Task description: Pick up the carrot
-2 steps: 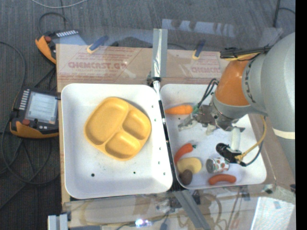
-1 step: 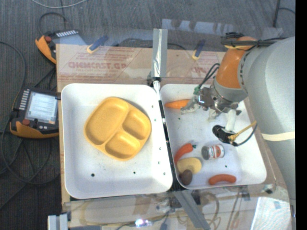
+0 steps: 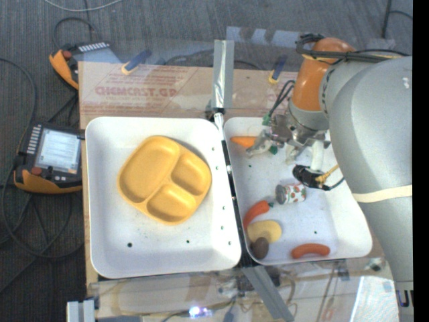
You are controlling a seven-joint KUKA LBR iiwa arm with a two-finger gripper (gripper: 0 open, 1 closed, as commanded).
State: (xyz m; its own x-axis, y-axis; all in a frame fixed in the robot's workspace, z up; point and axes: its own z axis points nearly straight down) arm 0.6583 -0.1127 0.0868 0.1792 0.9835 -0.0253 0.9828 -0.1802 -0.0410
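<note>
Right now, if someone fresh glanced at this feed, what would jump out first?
Probably the big yellow sectioned tray sitting alone in the left bin. Next, the grey arm with its orange band reaching over the right bin, its gripper beside the carrot at the bin's far left corner.

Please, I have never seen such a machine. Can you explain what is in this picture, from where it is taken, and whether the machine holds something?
One camera looks down at a slant on two white bins. The grey arm with an orange band is a robot; its gripper hangs over the right bin, close beside an orange carrot at the bin's far left corner. Whether it grips the carrot is unclear. Nearer lie a small can, a red pepper and a sausage. The left bin holds a yellow divided plate.
</note>
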